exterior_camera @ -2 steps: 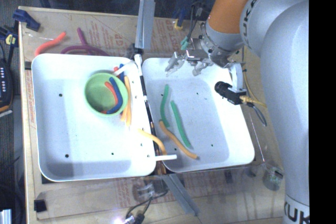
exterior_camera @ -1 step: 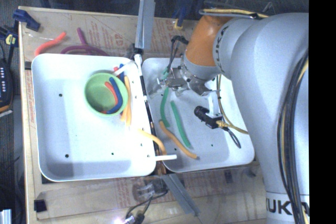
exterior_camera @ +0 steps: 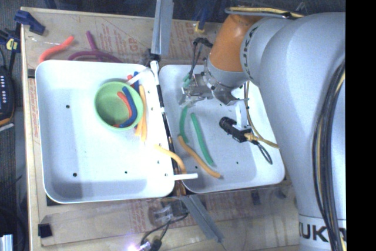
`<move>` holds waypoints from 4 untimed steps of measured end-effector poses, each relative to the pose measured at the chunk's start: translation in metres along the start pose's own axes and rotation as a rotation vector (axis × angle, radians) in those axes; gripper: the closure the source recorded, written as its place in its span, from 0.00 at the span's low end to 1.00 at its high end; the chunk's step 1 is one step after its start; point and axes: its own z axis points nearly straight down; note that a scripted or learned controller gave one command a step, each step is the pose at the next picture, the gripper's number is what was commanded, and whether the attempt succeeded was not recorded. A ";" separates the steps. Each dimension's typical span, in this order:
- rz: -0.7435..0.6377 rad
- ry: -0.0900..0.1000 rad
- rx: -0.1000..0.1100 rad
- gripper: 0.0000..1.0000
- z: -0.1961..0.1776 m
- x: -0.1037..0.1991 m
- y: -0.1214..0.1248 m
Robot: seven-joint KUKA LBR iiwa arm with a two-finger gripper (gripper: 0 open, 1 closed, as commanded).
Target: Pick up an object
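— under the gripper (exterior_camera: 191, 91), near the top-left corner of the right bin (exterior_camera: 235, 184), lie two green strips (exterior_camera: 201, 141), side by side and running down the bin floor. an orange strip (exterior_camera: 200, 163) curves just below them.
— is the gripper open or closed?
— can't tell; the wrist hides that. nothing shows as held.
— how would you take a strip?
— i'd come down across its width, not along it, at the upper end closest to the gripper and away from the bin wall. the strips look thin and limp, so a shallow pinch may slip off the smooth white floor.
— and around it?
— the left bin (exterior_camera: 88, 182) touches this one and holds a green bowl (exterior_camera: 111, 107) with small bright pieces. both sit on a wooden bench (exterior_camera: 117, 29) with a pink hose (exterior_camera: 94, 56); dark carpet lies beyond.
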 end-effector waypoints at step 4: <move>0.139 0.003 -0.002 1.00 -0.090 0.046 -0.024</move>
